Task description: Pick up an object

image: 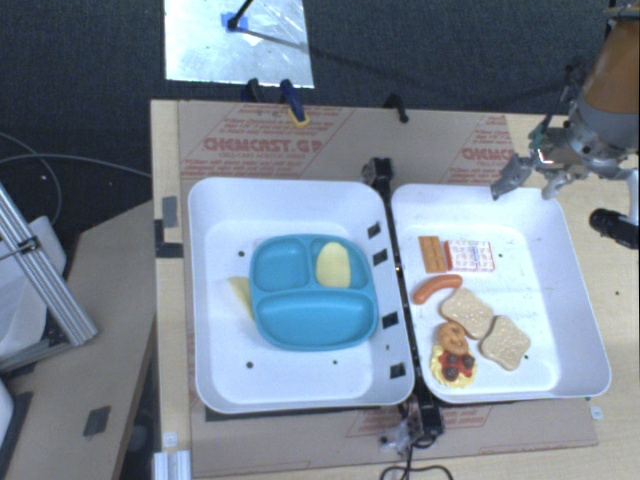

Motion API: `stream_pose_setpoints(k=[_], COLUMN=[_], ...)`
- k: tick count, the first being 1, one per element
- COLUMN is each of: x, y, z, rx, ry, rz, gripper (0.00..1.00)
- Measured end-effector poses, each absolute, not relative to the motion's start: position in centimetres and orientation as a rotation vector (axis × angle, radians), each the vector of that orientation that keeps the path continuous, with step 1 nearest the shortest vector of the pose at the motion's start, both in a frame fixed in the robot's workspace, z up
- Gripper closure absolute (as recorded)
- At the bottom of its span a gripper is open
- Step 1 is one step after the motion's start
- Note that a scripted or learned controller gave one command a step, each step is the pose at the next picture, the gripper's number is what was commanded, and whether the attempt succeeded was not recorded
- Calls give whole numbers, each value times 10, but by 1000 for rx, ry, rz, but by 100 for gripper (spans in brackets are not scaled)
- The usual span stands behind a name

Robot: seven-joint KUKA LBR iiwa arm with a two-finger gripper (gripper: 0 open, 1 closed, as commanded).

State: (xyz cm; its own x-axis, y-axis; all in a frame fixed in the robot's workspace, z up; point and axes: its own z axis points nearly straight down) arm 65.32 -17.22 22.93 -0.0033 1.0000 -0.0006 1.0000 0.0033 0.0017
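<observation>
My gripper [530, 180] hangs over the far right edge of the right bin [570, 268], open, with nothing between its fingers. In that bin lie an orange wafer [432, 254], a red-and-white packet [469, 256], a sausage [437, 288], two bread slices [467, 313] [505, 341] and a berry tart [453, 359]. All of them lie nearer the camera than the gripper and to its left.
The left bin [215, 228] holds a blue divided plate [312, 308] with a yellow piece [333, 265] in its far right compartment. A pale yellow slice [240, 294] lies beside the plate's left edge. A black divider [393, 268] runs between the bins.
</observation>
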Motion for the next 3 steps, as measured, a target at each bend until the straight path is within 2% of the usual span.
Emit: stream_pose_setpoints(k=[1,2,3], x=[602,607,551], y=[-75,-82,-12], z=[99,117,188], rx=[2219,2215,2211], ry=[2243,2223,2234], rz=[-7,4,5], gripper=[0,100,100])
